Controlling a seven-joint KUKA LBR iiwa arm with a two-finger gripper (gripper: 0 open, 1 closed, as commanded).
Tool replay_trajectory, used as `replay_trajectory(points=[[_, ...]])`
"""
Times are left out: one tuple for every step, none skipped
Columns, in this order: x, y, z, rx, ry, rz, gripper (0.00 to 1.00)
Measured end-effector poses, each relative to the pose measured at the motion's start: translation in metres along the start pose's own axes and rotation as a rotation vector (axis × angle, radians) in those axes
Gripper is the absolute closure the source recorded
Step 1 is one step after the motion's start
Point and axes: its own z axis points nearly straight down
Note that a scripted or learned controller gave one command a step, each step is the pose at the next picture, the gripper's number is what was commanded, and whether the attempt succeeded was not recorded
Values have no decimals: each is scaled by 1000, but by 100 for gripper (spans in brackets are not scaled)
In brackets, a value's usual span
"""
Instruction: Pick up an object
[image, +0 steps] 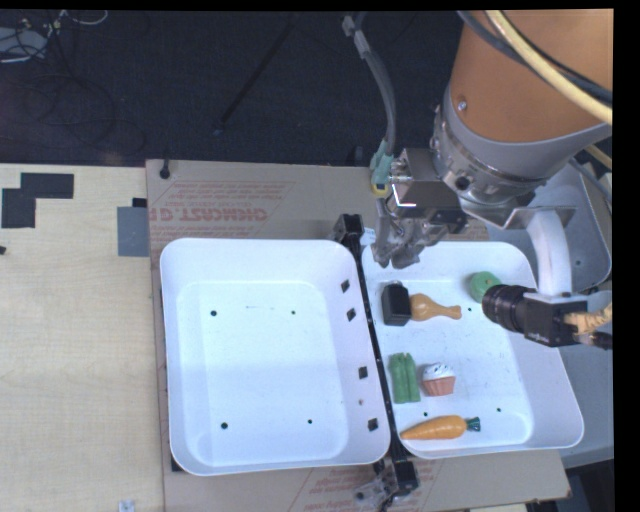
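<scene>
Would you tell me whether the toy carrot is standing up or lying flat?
Lying flat: the toy carrot rests lengthwise on the right bin's floor.

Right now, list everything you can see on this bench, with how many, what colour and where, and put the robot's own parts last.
Left bin: one, white, camera view's left.
Right bin: one, white, camera view's right.
Carrot: one, orange, green top, right bin near edge.
Cupcake: one, pink and white, right bin middle.
Green ridged piece: one, beside the cupcake.
Black block: one, right bin.
Tan drumstick shape: one, next to the black block.
Green round object: one, right bin far side.
Gripper: one, grey, over the right bin's far corner.
</scene>
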Motion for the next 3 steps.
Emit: replay_trajectory(points=[[1, 0, -9, 4, -1, -7, 100], [1, 0, -18, 7, -1, -14, 100], [2, 1, -28, 11, -2, -20, 100]])
